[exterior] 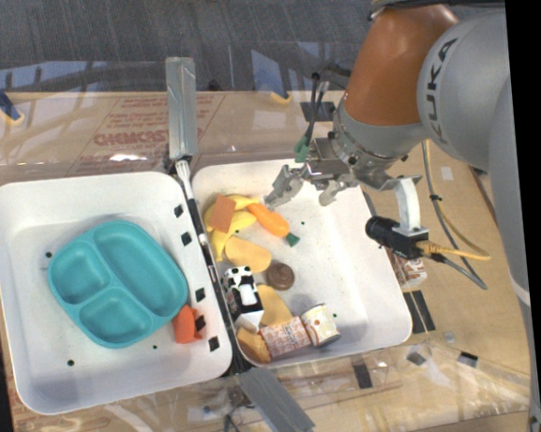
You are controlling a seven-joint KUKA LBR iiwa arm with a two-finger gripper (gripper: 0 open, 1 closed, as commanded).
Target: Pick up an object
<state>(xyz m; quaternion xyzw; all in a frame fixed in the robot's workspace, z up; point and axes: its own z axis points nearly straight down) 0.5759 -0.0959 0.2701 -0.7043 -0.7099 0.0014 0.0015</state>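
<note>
My gripper (304,190) hangs over the back of the right bin (371,286), its fingers spread and nothing between them. The left fingertip (278,193) hovers just above and behind an orange carrot (270,220). A small green block (293,239) lies below the gripper on the bin floor. Along the bin's left side lie a yellow banana-like piece (225,211), a tan slice (247,253), a brown disc (279,276), a black-and-white cow figure (242,287) and a small carton (301,334).
The left bin (39,372) holds a teal divided plate (116,282) and a red-orange piece (185,326) by its right wall. The arm's grey and orange body (417,66) looms over the right bin's back right corner. Cables (448,251) run along that bin's right rim.
</note>
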